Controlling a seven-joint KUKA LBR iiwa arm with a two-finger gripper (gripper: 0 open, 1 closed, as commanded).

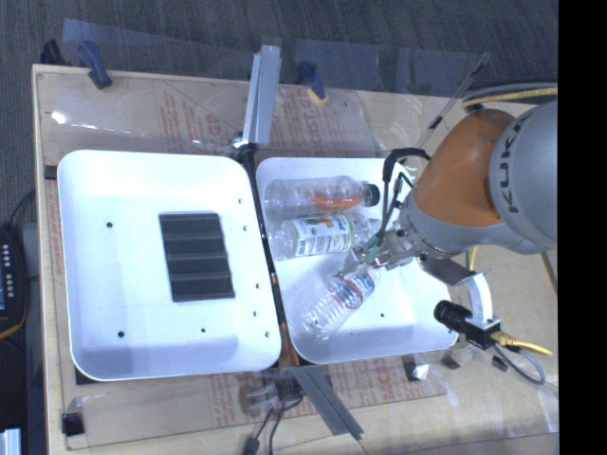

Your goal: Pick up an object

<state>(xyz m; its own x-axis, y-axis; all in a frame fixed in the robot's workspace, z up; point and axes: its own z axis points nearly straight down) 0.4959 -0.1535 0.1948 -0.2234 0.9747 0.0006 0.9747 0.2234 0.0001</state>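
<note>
Three clear plastic bottles crowd the right bin [417,335]: orange-labelled bottle [318,196], green-labelled bottle [313,236], tilted blue-labelled bottle [337,301]. The tool [377,253] hangs between the lower two, seemingly touching neither; its state is unclear. The left bin [95,282] holds a dark ribbed block [196,256].

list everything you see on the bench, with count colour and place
bins: 2, white, side by side on the bench
dark ribbed block: 1, black, flat in the middle of the left bin
clear bottles: 3, in the right bin; one with an orange label at the top, one with a white and green label just below it, one with a blue label lying slantwise lower down
blue clamps: 2, along the bench's far edge
bench: 1, pale wood
arm: 1, grey with an orange band, reaching in from the right
gripper: 1, low over the right bin, between the bottles
</note>
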